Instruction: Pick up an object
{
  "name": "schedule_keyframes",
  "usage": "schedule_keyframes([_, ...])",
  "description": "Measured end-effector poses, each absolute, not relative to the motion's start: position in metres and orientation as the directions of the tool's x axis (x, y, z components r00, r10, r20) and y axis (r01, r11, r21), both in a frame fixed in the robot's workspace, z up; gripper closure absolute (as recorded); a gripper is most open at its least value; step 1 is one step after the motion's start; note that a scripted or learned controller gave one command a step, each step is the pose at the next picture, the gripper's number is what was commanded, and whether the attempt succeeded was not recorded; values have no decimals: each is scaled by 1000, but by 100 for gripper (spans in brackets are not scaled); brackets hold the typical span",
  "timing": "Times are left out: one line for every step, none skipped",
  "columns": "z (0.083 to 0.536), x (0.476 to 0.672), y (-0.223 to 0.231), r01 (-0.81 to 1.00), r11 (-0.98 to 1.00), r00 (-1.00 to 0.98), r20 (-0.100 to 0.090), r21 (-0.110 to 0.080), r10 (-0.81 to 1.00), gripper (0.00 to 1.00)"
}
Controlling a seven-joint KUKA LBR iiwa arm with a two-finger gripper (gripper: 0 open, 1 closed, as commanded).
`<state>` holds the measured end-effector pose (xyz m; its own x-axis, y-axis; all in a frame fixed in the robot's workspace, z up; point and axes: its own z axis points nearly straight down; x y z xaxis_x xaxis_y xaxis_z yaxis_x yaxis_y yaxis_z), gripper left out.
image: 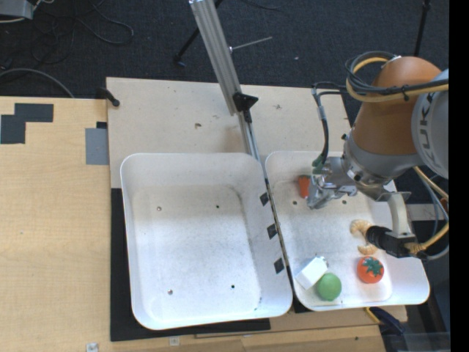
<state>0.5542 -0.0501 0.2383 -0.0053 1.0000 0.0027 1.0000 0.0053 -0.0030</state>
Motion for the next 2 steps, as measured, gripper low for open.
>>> schedule_keyframes([243, 543, 8, 1000, 5, -5, 3, -5, 1000, 100])
schedule_keyframes([229, 535, 57, 1000, 4, -4, 2, -6, 1000, 100])
